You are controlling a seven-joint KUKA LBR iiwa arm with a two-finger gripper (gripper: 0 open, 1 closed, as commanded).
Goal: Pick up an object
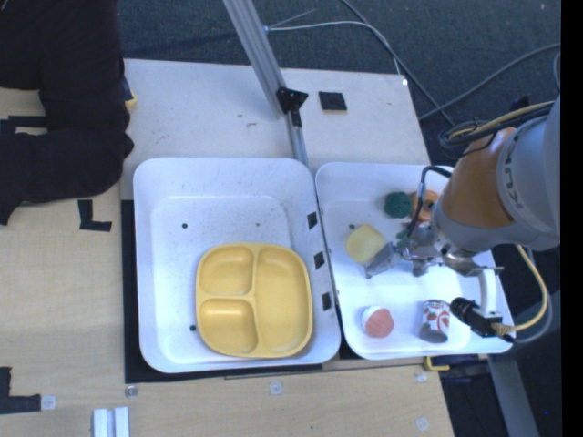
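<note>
The hand (383,264) hangs low beside the yellow lump (365,242) in the right bin (333,244). Whether it is clenched, I cannot tell. Best centre over the lump before closing.

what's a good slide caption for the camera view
Gripper beside a yellow object in the right bin; yellow divided plate in the left bin.

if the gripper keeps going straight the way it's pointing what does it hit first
Most likely the pale yellow object: the gripper points left, just beside it in the right bin. Height is unclear, so it might pass over it.
</note>
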